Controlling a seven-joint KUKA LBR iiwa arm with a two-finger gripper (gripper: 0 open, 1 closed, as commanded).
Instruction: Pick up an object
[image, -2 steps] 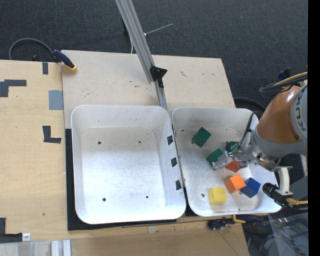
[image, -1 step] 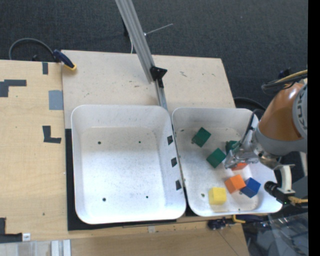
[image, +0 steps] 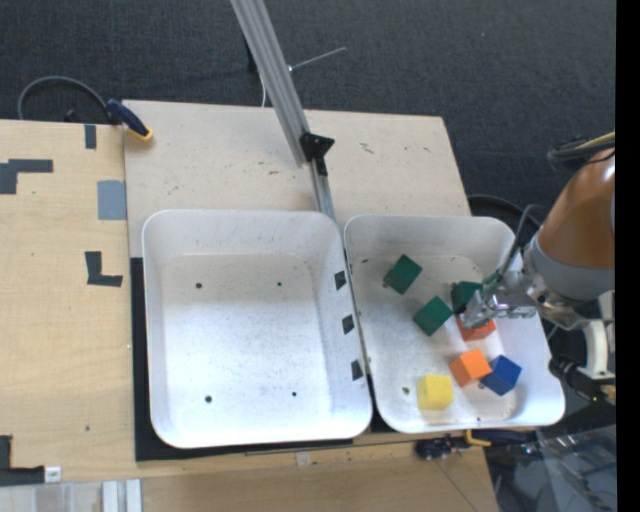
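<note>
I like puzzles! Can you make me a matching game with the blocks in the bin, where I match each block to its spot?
Things:
1. yellow block
2. blue block
3. orange block
4. green block farthest up the picture

Places:
A. at the right-hand end of the front row of blocks
B. nearest the bin's front-left corner
C. alone, towards the back of the right bin
D. between the yellow and blue blocks

Pairs: 1-B, 2-A, 3-D, 4-C
</note>
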